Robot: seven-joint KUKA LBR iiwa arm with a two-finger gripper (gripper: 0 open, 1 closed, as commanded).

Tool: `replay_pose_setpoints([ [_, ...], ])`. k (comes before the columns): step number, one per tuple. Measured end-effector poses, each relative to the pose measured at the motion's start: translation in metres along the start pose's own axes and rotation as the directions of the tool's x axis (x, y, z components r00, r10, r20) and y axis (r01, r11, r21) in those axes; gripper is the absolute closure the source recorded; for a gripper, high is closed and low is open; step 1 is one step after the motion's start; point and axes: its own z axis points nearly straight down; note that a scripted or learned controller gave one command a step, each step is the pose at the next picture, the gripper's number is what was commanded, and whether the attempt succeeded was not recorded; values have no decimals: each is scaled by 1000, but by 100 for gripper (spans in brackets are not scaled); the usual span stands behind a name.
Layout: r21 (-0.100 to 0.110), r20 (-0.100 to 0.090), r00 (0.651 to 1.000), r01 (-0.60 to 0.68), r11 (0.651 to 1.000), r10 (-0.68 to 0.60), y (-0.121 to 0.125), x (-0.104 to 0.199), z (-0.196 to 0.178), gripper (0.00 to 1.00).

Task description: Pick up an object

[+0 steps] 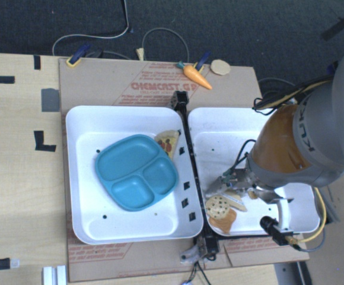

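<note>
My gripper (pixel 230 181) is low in the right bin (pixel 219 129), near its front left corner, under the grey arm with its orange band (pixel 282 144). Just below the gripper lie a round speckled cracker (pixel 217 205), a pale flat piece (pixel 238 203) and a brown toast-like piece (pixel 224 221). They sit close beneath the gripper; I cannot make out whether it touches any of them. In the left bin (pixel 83 135) rests a blue divided plate (pixel 136 172), and a small yellowish toy food piece (pixel 168 141) lies at the plate's far right edge.
An orange toy carrot (pixel 197 76) and a round beige disc (pixel 220 67) lie on the cardboard behind the bins. A black divider clip (pixel 180 101) marks where the bins meet. Cables run behind the bench and along the right bin's front edge.
</note>
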Motion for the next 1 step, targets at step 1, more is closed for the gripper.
replay_pose_setpoints([
  [1, 3, -1, 1000, 1, 1000, -1, 1, 0, -10, 100],
])
